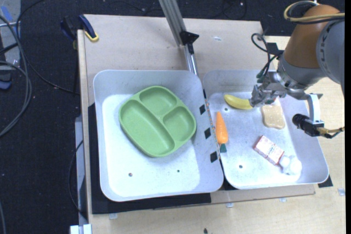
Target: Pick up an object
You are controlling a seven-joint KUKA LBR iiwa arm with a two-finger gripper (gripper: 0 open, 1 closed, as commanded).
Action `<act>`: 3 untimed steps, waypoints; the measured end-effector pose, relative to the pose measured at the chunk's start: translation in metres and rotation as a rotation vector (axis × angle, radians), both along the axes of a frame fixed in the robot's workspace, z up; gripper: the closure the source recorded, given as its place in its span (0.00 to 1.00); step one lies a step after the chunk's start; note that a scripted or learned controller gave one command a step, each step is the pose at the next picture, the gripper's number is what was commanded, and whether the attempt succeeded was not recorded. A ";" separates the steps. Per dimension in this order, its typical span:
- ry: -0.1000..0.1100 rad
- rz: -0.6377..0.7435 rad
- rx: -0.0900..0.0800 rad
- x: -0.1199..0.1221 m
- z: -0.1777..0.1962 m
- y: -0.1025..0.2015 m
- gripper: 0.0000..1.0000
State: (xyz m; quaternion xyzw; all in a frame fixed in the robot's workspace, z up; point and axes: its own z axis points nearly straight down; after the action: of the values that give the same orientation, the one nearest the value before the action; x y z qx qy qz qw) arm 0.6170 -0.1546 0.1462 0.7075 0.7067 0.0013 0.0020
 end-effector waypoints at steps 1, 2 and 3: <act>0.000 0.003 0.000 0.005 0.043 0.001 1.00; -0.002 0.005 0.000 0.000 0.093 0.009 1.00; 0.005 0.008 0.002 -0.006 0.086 0.072 1.00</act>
State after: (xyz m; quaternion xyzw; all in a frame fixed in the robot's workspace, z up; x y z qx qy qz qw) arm 0.6108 -0.0831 0.2327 0.7045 0.7097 0.0001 -0.0007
